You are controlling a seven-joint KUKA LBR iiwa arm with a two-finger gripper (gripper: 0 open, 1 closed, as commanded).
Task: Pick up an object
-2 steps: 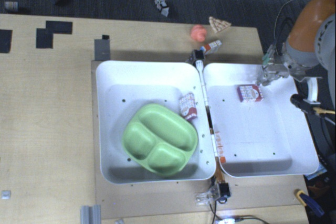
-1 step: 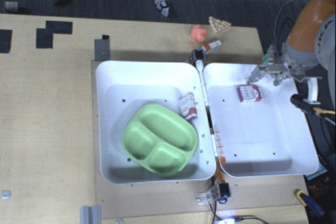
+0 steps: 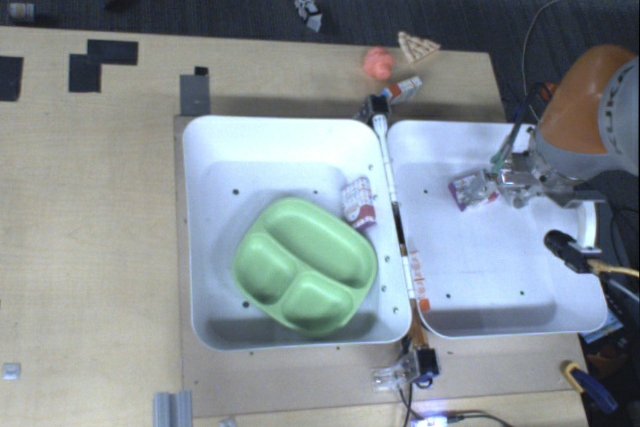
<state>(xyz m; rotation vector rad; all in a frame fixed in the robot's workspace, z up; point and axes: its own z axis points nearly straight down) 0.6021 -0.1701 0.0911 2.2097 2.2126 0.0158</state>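
A small crinkled packet (image 3: pixel 468 189) is seen at the gripper (image 3: pixel 497 183) in the right bin (image 3: pixel 500 310); grip cannot be told. A green divided tray (image 3: pixel 305 263) is seen in the left bin (image 3: pixel 210 215).

The bench (image 3: pixel 90 245) looks like pale, matt wood, and both white bins (image 3: pixel 215 215) on it look like smooth, faintly glossy plastic. In the left bin lies a green divided tray (image 3: pixel 305 263) of smooth, soft-sheened plastic, with a crinkled, shiny foil-like packet (image 3: pixel 358 202) at its upper right.
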